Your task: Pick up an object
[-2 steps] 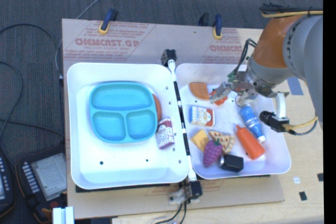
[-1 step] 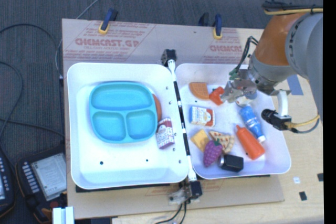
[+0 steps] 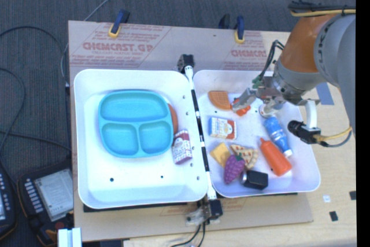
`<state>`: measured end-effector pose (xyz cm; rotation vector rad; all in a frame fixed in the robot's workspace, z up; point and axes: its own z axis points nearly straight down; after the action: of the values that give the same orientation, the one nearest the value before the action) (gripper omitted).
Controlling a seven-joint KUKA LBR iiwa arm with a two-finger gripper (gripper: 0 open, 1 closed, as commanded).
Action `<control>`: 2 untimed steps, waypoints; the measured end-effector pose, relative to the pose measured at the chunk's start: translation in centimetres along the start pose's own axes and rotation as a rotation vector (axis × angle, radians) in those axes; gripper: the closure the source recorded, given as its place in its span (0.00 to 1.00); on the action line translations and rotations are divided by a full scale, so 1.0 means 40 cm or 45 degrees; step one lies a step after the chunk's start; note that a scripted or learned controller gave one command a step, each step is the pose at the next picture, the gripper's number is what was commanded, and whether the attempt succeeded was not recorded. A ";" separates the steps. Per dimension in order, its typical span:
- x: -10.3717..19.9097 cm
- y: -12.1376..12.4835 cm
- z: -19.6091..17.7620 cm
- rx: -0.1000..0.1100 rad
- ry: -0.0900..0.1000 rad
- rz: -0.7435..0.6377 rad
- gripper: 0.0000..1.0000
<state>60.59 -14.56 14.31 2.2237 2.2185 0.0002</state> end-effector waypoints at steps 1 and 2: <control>0.074 -0.054 0.127 -0.023 -0.005 -0.002 0.00; 0.077 -0.047 0.094 -0.030 0.001 -0.001 1.00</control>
<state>58.73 -11.46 10.55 2.2109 2.2080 0.0269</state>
